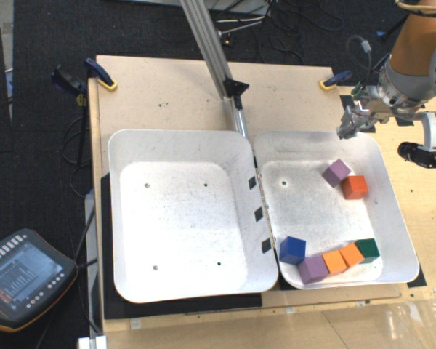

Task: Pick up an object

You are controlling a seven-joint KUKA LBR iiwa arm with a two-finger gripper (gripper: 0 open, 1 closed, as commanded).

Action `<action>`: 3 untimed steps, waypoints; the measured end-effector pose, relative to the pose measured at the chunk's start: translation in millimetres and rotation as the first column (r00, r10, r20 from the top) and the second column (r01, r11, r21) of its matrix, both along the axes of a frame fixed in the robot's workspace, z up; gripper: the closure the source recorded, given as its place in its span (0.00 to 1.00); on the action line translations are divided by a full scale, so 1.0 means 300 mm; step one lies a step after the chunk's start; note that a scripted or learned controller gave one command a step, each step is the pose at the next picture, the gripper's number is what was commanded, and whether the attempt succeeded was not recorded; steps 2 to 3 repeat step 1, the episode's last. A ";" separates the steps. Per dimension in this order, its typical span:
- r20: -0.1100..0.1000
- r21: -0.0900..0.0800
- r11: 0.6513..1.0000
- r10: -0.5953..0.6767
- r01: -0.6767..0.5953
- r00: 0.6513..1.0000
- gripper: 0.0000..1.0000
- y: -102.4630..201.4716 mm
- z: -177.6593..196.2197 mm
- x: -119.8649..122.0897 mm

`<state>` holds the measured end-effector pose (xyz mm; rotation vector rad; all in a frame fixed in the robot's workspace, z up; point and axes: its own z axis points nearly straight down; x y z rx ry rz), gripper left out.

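The right bin (392,217) holds several small cubes. A purple cube (337,171) and an orange cube (355,187) lie side by side in its upper right part. Along its front edge sit a blue cube (292,249), a second purple cube (313,268), an orange cube (335,261), another orange cube (352,254) and a green cube (367,249). My gripper (347,130) hangs over the bin's far right rim, up and to the right of the upper purple cube, with nothing seen in it.
The left bin (123,195) lies beside the right one. A slanted metal pole (209,38) runs down to the gap between the bins. Clamps (102,75) sit at the board's far corners. A teach pendant (22,275) lies at the lower left.
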<state>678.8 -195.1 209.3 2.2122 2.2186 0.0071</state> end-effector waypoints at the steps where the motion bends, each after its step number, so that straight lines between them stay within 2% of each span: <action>1: 0.001 0.000 1.000 0.001 -0.001 1.000 1.00 0.013 0.216 0.009; 3: 0.001 0.000 1.000 0.001 -0.001 1.000 1.00 0.013 0.216 0.009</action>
